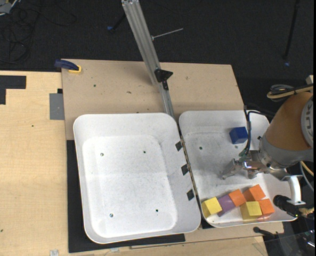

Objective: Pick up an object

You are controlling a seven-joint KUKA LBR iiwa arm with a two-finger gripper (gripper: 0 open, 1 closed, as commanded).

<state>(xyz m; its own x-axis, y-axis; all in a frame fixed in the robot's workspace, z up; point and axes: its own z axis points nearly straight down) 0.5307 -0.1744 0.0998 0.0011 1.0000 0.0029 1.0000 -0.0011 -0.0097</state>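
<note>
The right bin (211,124) holds a blue block (238,135) near its far side. Along its near edge lies a cluster of blocks: a yellow block (212,206), a purple block (226,206), an orange block (236,198), another orange block (255,192), a second yellow block (250,210) and a third orange block (266,207). My gripper (235,168) reaches in from the right, low over the bare bin floor between the blue block and the cluster. Nothing shows in its grasp.
The left bin (94,129) sits beside the right one, with black clips (185,169) along the shared rim. A metal rail (146,41) slants up from behind the bins. The arm's grey and orange body (288,132) covers the right bin's right side.
</note>
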